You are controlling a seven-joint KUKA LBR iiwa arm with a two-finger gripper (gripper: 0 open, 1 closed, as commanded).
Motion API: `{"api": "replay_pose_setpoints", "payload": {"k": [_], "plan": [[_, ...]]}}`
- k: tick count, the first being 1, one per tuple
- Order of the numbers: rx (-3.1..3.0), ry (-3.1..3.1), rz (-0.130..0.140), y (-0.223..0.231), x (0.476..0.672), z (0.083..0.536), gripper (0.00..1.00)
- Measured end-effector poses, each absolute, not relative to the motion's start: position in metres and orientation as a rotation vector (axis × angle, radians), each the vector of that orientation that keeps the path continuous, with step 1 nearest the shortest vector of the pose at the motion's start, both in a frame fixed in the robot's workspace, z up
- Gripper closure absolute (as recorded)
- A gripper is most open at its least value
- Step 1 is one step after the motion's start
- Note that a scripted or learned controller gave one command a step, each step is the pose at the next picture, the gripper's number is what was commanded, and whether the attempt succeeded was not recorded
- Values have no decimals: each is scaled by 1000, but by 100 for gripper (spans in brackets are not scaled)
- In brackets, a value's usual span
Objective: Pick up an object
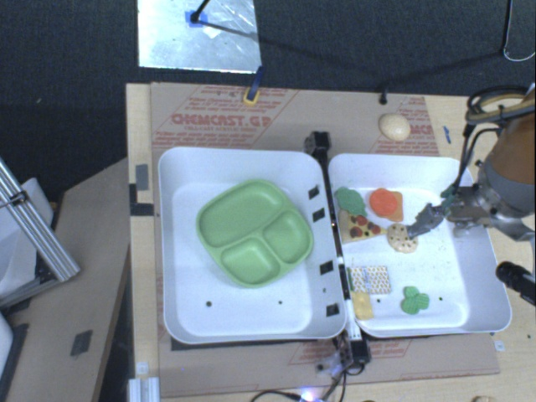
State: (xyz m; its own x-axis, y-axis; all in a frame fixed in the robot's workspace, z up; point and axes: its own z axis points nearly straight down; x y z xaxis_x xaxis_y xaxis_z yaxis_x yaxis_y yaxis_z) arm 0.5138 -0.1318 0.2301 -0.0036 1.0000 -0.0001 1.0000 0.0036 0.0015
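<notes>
- Two white bins: the left bin (180, 224) holds one green divided plate (254, 233).
- Right bin (477, 283): one cookie (402, 239) at gripper (421, 223), finger state unclear; orange piece (386, 203), pizza slice (360, 225) just beside.

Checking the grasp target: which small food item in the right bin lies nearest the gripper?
The round tan cookie with dark chips, right beside the gripper; the orange piece and green pieces lie farther off.

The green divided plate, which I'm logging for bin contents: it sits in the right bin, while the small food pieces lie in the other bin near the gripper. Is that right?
Not quite. The camera view shows the green divided plate in the left bin, not the right one. The rest holds: the small food pieces, such as the cookie, lie in the other bin near the gripper.
</notes>
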Motion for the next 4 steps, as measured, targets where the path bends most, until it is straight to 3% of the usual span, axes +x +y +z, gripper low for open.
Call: {"api": "replay_pose_setpoints", "payload": {"k": [2,3,4], "plan": [[2222,2226,-2,-121,512,127,0],[2219,2222,9,-120,515,86,0],[2214,2218,17,-120,517,100,100]]}}
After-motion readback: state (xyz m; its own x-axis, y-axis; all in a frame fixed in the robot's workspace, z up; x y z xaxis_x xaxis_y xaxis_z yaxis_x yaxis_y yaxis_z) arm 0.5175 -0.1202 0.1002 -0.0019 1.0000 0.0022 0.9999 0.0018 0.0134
